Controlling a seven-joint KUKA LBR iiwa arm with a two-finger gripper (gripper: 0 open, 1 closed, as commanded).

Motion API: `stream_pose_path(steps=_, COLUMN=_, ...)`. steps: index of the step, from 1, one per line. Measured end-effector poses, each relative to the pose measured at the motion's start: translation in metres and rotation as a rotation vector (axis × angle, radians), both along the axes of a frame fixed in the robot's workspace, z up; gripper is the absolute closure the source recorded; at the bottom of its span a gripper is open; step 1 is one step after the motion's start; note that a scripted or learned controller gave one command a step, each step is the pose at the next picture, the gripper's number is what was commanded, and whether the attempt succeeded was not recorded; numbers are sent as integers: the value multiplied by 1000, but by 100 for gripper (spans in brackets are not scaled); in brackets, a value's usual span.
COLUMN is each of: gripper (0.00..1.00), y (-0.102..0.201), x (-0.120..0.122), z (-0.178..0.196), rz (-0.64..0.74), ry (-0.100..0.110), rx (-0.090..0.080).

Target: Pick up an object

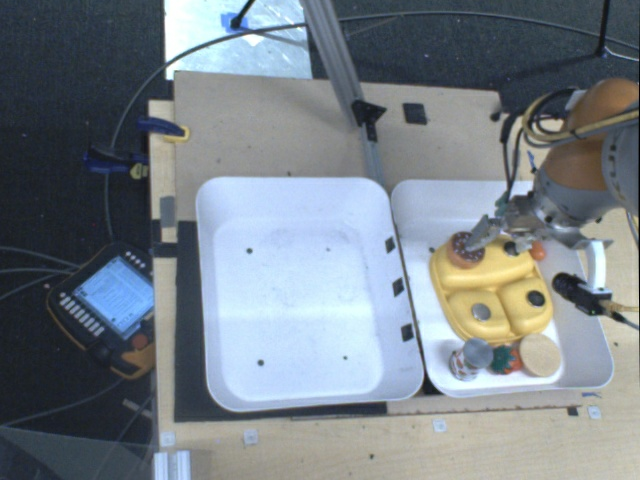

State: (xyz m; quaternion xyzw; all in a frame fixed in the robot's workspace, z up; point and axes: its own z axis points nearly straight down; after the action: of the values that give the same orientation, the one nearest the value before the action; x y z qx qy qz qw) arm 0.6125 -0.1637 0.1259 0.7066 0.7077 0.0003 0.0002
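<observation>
Hovering my gripper [500, 230] over the yellow tray [492, 293] in the right bin [600, 358]; can't tell how the jaws stand. Tray looks like stiff, light, slick plastic, so I'd pinch its rim.

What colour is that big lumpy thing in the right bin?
Yellow; the lumpy thing shows clearly in the camera view.

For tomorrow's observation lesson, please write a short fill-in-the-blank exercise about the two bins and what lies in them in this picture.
1. The yellow tray lies in the ____ bin of the camera view.
2. The gripper is above the tray's ____ edge.
3. The round tan disc lies near the bin's ____ right corner.
4. The arm enters from the view's ____.

Missing words: right; upper; lower; right
</observation>
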Motion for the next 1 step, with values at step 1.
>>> stream_pose_path(steps=1, gripper=0, y=0, x=3, z=2, rz=2, ry=-10, rx=-2)
